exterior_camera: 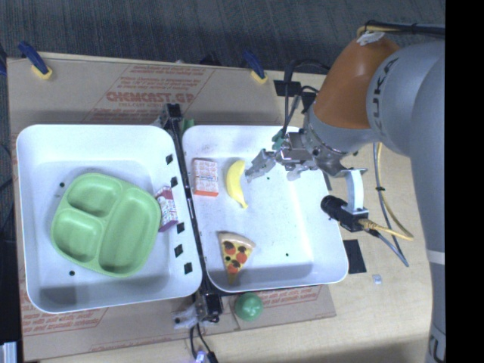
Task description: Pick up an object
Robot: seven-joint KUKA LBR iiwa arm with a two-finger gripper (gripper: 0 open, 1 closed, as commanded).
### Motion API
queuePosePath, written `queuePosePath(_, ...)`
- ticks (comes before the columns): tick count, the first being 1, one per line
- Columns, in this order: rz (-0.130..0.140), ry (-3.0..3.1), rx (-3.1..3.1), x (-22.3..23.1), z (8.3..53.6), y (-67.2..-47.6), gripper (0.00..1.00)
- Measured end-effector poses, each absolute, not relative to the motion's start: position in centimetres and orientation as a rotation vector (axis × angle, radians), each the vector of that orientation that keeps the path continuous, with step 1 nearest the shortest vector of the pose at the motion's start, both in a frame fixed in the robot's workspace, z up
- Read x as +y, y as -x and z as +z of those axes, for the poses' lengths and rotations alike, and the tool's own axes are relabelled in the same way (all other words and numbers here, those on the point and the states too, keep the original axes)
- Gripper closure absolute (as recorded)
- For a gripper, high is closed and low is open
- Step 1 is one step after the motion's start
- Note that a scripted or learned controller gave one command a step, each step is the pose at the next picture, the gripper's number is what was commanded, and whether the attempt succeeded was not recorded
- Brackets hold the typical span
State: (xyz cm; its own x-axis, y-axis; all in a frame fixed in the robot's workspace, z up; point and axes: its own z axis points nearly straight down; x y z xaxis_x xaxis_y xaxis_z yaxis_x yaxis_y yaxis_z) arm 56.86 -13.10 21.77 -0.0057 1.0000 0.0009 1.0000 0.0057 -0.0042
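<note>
Plainly, the pincer (261, 166) hangs open and unladen just beside the banana (237, 183).

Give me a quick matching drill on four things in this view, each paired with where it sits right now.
Things:
1. green divided plate
2. banana
3. pizza slice toy
4. green ball

Places:
A. near the front edge of the right bin
B. on the cardboard, outside the bins, in front of the right bin
C. in the left bin
D. in the right bin, just left of the hand

Pairs: 1-C, 2-D, 3-A, 4-B
</note>
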Motion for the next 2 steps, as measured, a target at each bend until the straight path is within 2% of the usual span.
queuePosePath(1,-0.001,2.215,-2.23,-7.7,31.7,-53.6,0.0)
queuePosePath(2,0.002,2.217,-2.227,-11.0,34.6,-47.8,0.0)
